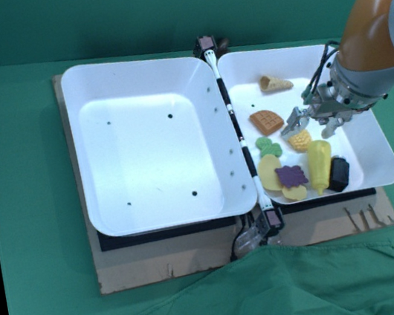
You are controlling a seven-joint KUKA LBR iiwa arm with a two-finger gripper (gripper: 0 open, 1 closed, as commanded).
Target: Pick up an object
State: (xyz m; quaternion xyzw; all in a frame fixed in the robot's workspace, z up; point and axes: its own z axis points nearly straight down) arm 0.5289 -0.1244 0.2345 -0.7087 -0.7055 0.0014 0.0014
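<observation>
Nearest the camera, a fold of green cloth lies over the front edge of the brown cardboard sheet. Just behind it sits the right bin, and that bin is our landmark. Packed into its front corner: a black block hard against a yellow corn-like piece, then a purple grape cluster lying on pale yellow slices. A little deeper in the right bin, a green leafy piece and a small yellow ridged piece. Right above that ridged piece hangs the gripper, fingers spread apart, nothing between them, one fingertip just beside the yellow ridged piece. Beyond that, an orange waffle mid-bin, and at the back a tan cone well apart from the rest. Left of the right bin, touching along the black-and-white divider, lies the left bin. The arm's orange band rises past the right bin's far right side.
</observation>
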